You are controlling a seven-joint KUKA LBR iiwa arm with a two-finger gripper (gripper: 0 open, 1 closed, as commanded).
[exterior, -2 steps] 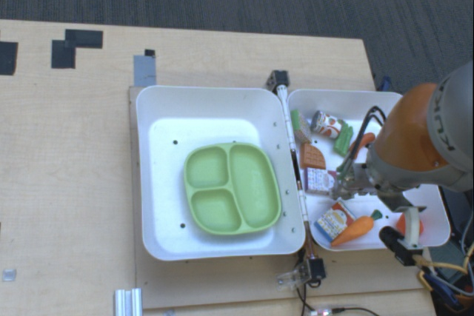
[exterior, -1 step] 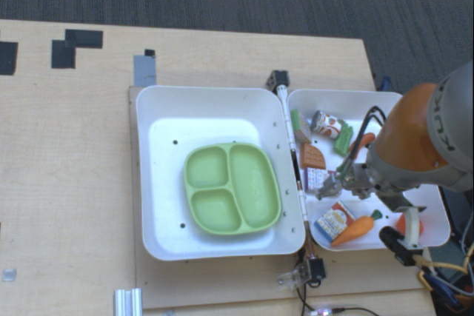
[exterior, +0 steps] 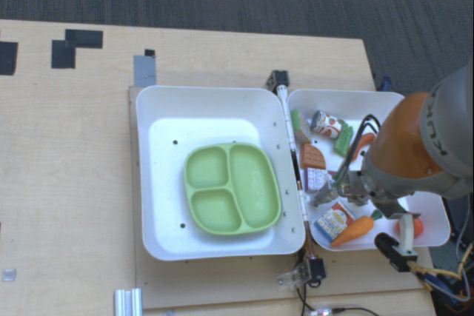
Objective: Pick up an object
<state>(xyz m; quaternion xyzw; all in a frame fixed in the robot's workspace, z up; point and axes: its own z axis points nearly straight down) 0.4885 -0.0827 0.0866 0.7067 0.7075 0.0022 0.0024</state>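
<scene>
**benchwatcher:** Going left to right: the left bin [exterior: 148, 159] has a green three-compartment plate [exterior: 232, 189] lying flat in the middle. The right bin [exterior: 437, 229] holds the clutter, including a small can [exterior: 326, 123] at the far end, a printed packet [exterior: 313, 166] by the divider and a carrot [exterior: 352, 229] at the near end.

**kuka_fan:** And the gripper [exterior: 331, 192]?

**benchwatcher:** It's low over the right bin, between packet and carrot. Can't tell if it's open or closed, nothing visibly held. The carrot lies just near-right of it, long axis running left-right and a bit slanted. I'd guess that's the closest grab.
</scene>
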